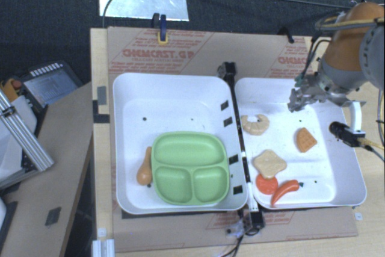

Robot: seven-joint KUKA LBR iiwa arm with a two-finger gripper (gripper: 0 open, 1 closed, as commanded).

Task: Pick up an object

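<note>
The arm is reaching in from the right, its orange band showing at the upper right edge, and the tool (296,103) is hanging over the far part of the right bin (344,189), near that bin's back wall. Whether the tool is apart or together cannot be told from this slanted view; nothing is showing between its tips.

Below and to the left of the tool, a pale curled pastry piece (255,124) is lying on the bin floor close to the divider. An orange-brown biscuit-like piece (306,139) is lying to the right of it, nearly under the wrist but apart from the tool. Nearer the front, a tan slice of toast (269,162) is resting with its lower edge touching a red tomato-like piece (266,184), and a red-orange chilli pepper (284,189) is lying just beside that, slanting toward the front wall.

In the left bin (129,93), a green three-compartment tray (189,167) is sitting toward the front, and a tan pear-shaped item (145,169) is lying against the tray's left edge.

Both bins are sitting on a cardboard sheet (198,48) on the desk.
</note>
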